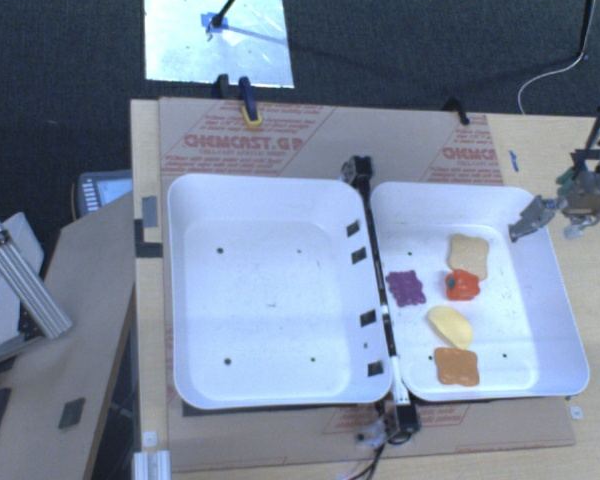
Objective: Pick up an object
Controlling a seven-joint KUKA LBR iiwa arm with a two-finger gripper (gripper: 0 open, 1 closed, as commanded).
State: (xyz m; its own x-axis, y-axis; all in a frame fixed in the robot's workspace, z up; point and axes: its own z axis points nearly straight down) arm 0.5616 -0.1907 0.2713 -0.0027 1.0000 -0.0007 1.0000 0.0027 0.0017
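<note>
Landmark: right bin (540,388) — every place below is told from it.
Toys: five small ones lie in the right bin's left and middle part, none held.
Beige toy (469,254): farthest back, near the middle of the floor.
Red toy (462,285): touching the beige toy's front edge.
Purple toy (407,288): left of the red one, near the wall shared with the left bin.
Yellow toy (450,325): in front of the red toy, apart from it.
Orange toy (457,366): just in front of the yellow one, closest to the front rim.
Open room: the bin's right half is bare floor, from the toys to the right rim; a bare strip also runs along the back wall.
Gripper (528,224): over the bin's back right corner, above the rim, well apart from every toy; whether its fingers are spread or closed I cannot tell.
Left bin (270,193): touches the right bin along the centre wall — black clips sit on that seam.
</note>
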